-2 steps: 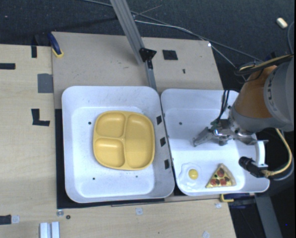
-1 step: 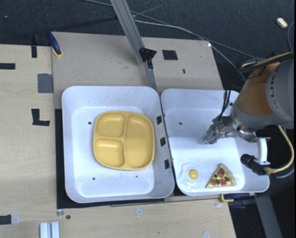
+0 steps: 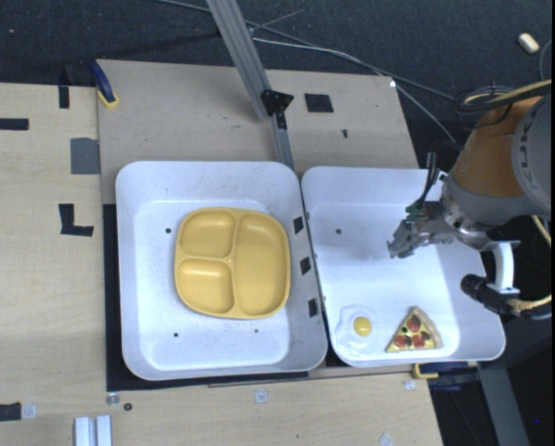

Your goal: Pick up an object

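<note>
Gripper [image 3: 405,242] first, from my remote seat: I see it hanging over the right bin [image 3: 370,186], above the bare floor in the bin's upper middle, with the dark finger assembly pointing down and to the left of the camera view. I cannot tell how it is set, since it reads as one dark, blurred mass from this slant, and I see nothing caught in it. Behind it the grey arm [image 3: 500,193] comes in from the right side, with the orange band [image 3: 486,151] sitting above the wrist and cables looping off near the bin's right rim. Two toy foods lie along the near edge of that same bin, both well apart from the gripper: a fried egg [image 3: 357,328] with a yellow yolk toward the near left corner, and just beside it on the right a pizza slice [image 3: 414,332] with red toppings, tip pointing away from me. They look close together, but I cannot say whether they touch. Over in the left bin [image 3: 138,277] a yellow divided plate [image 3: 231,262] with three compartments lies flat near the middle. Both bins sit side by side on the wooden bench [image 3: 35,249], their inner rims meeting under a slanted metal rail [image 3: 244,49].
</note>
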You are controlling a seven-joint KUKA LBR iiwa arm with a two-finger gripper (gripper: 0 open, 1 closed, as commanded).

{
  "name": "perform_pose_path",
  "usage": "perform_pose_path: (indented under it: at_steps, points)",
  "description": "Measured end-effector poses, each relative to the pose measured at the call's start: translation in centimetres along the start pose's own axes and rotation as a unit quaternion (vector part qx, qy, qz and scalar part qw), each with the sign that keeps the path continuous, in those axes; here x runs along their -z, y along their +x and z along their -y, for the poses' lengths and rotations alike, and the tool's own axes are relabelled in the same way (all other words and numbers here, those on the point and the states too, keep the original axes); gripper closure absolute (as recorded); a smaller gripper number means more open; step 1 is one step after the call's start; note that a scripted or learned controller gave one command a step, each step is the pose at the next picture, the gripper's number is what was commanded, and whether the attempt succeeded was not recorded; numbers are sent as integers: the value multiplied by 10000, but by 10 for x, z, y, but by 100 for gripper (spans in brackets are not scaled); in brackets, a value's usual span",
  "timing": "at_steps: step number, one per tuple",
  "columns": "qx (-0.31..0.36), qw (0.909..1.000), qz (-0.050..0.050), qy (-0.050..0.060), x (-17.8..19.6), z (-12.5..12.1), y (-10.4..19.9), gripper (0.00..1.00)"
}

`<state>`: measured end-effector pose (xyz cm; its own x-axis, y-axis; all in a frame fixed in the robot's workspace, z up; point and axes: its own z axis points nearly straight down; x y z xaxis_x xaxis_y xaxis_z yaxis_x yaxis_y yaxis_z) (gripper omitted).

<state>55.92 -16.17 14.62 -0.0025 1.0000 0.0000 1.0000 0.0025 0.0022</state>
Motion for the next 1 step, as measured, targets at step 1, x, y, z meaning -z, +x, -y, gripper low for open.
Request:
perform_pose_path:
  at_steps: [1]
  points:
    - [-4, 10000, 3, -7, 53, -1, 0, 100]
